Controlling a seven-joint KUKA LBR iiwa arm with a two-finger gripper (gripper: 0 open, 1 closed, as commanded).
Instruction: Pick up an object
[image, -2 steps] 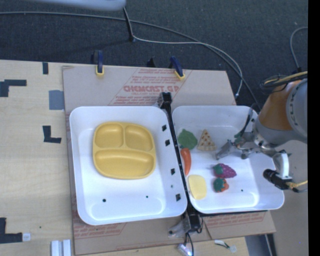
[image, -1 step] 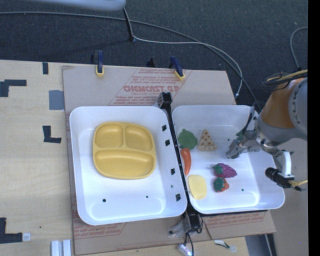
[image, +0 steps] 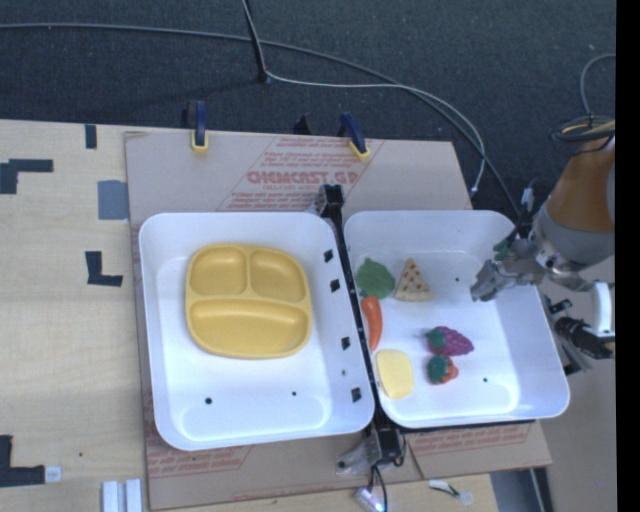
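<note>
Six toy foods are sitting loose in your right bin, so the gripper is hanging over its right side, grip state impossible to tell.

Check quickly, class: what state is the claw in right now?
Claw: above the right bin near its right wall, nothing visibly held; open or closed cannot be told.

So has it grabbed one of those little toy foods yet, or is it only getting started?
Nothing looks picked up yet. The carrot, pizza slice, grapes and the other toys all lie in the right bin. The tool sits over that bin's right side, apart from them. Choosing, grasping and lifting all remain.
</note>
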